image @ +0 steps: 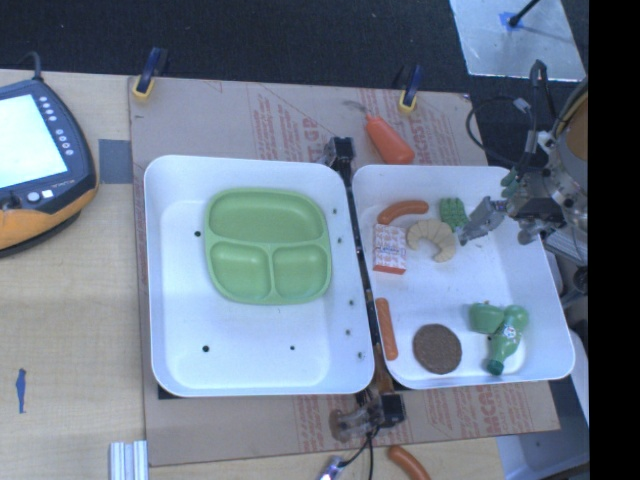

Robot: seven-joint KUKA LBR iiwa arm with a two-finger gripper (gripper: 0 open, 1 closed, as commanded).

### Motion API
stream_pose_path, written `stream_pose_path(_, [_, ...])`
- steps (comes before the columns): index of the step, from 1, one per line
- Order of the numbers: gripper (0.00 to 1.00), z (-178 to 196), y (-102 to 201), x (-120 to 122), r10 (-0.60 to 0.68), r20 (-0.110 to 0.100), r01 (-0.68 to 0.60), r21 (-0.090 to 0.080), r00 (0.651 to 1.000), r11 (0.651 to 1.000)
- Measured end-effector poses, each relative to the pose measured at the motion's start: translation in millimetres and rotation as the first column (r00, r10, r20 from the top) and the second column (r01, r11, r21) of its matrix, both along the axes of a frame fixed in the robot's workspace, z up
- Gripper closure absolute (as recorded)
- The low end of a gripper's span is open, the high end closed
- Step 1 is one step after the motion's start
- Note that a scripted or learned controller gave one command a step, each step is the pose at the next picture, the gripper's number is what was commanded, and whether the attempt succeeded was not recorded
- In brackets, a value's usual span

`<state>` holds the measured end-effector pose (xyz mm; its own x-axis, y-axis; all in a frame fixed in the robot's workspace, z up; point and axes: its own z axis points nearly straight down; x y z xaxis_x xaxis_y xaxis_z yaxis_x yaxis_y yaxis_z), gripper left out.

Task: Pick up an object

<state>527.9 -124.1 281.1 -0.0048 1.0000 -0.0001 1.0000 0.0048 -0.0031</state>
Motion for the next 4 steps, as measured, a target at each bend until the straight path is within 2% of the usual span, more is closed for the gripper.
stream_pose_path(1, [0.0, -106, -72, -28, -0.001, -0.002, 0.001, -0.001, 1.0, 1.0])
stream_pose_path(2, [0.0, -178, -86, -48, 0.001, 0.002, -0.001, -0.001, 1.0, 1.0])
stream_pose_path(3, [0.0, -190, -88, -25, 0.001, 0.001, -0.001, -0.001, 1.0, 1.0])
stream_pose_path(4, [1.0, -179, -89, -25, 0.006, 0.0, -0.006, -0.003, 1.0, 1.0])
